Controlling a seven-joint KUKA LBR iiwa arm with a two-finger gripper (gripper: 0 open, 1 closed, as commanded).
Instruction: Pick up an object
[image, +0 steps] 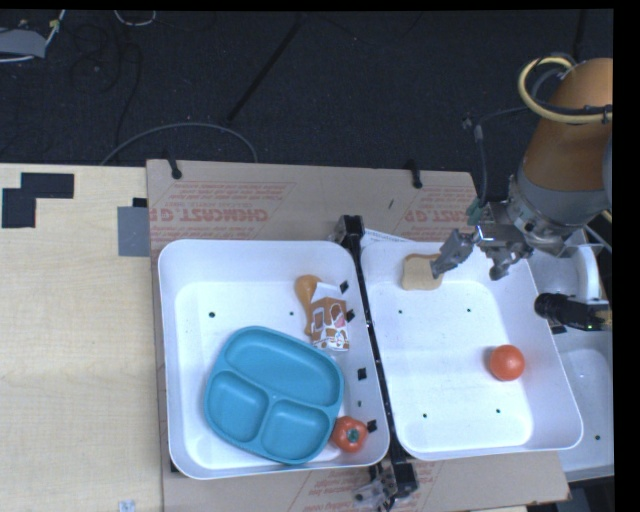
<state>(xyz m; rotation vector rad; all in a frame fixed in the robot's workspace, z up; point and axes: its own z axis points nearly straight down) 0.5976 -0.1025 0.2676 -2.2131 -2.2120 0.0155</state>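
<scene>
My gripper hangs over the far edge of the right bin, with its fingers spread open and nothing between them. Its left fingertip reaches the right edge of a beige bread-like piece lying in that bin's far left corner. A red-orange tomato lies apart at the bin's right side. In the left bin sit a blue divided plate, a small red tomato, a brown wooden piece and a printed packet.
A black divider runs between the two bins. Both bins rest on cardboard. A black fitting sticks out just past the right bin's right wall. The arm's grey and orange body rises at the right.
</scene>
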